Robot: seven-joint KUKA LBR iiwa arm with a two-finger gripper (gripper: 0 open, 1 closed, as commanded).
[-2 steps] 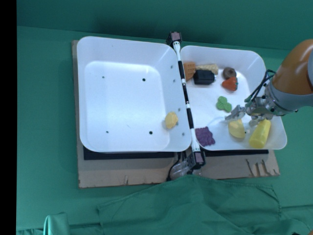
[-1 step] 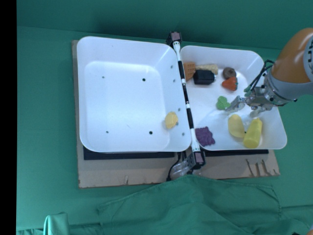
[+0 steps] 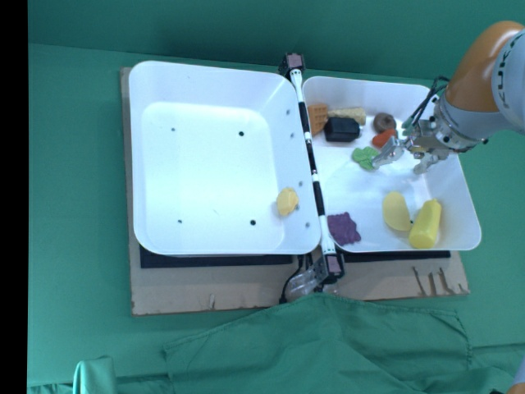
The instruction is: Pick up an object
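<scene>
My gripper (image 3: 407,158) hangs over the right bin (image 3: 459,195), open, with nothing between its fingers. One fingertip (image 3: 385,156) is near a green leafy piece (image 3: 364,157), the other (image 3: 426,163) is further right. A small red-orange piece (image 3: 382,139) and a brown ring (image 3: 384,122) lie just behind the gripper. In front of it lie a yellow slice (image 3: 395,211) and a yellow block (image 3: 426,224). A purple piece (image 3: 344,228) sits at the bin's near left corner. A black block (image 3: 341,130), an orange waffle-like piece (image 3: 318,119) and a tan piece (image 3: 348,114) lie at the back left.
The left bin (image 3: 164,89) holds one small yellow piece (image 3: 286,201) near its right wall. A black-and-white divider bar (image 3: 310,158) runs between the bins. Both bins rest on a cardboard sheet (image 3: 164,298). Green cloth (image 3: 328,347) is bunched in front.
</scene>
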